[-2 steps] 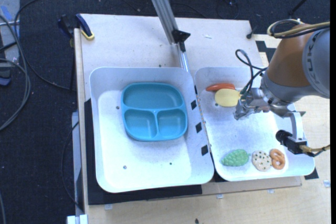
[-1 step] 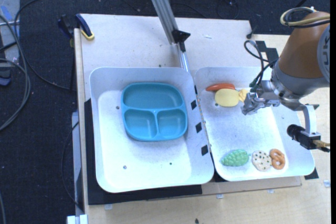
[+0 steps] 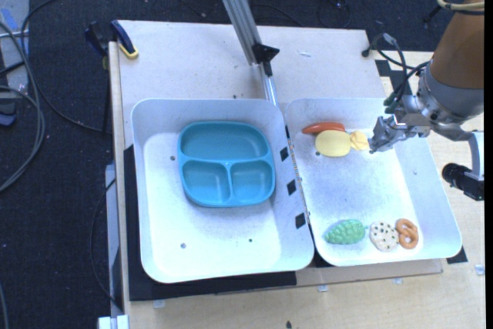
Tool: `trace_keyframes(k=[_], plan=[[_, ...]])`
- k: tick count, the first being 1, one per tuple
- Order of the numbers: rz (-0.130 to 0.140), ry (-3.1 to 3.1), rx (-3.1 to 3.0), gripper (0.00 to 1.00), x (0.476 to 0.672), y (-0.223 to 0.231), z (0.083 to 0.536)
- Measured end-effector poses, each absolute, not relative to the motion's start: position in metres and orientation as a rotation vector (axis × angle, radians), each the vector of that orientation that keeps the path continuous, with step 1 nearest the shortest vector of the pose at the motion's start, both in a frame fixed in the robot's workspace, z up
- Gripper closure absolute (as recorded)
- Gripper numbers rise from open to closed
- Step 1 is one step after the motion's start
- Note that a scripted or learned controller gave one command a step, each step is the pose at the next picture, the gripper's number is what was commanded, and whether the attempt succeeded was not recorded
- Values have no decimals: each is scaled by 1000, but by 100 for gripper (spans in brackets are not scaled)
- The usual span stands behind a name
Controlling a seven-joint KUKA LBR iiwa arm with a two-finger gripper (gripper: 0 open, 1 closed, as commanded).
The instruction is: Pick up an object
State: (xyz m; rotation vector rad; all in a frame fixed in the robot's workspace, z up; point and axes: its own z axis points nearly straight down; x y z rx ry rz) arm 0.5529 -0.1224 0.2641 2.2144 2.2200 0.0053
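In the right bin (image 3: 416,189) lie a yellow rounded toy (image 3: 333,143) with a smaller yellow piece (image 3: 359,140) beside it and a red-orange carrot-like piece (image 3: 323,127) just behind. Near the front sit a green leafy item (image 3: 344,232), a speckled cookie (image 3: 382,236) and a brown pretzel (image 3: 407,233). My gripper (image 3: 380,139) hangs over the bin's back right part, its tip just right of the small yellow piece. I see nothing between its fingers.
The left bin (image 3: 154,243) holds a blue three-compartment plate (image 3: 226,163). A slanted metal pole (image 3: 235,0) rises behind the bins. Cables trail over the dark floor around the bench. A yellow-tipped tool (image 3: 123,41) lies at the bench's back left corner.
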Motion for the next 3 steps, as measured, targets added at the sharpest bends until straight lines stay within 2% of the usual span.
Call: trace_keyframes(k=[1, 3], plan=[[2, 2228, 2213, 100, 562, -75, 265], [-2, 2230, 2215, 100, 572, 33, 229]])
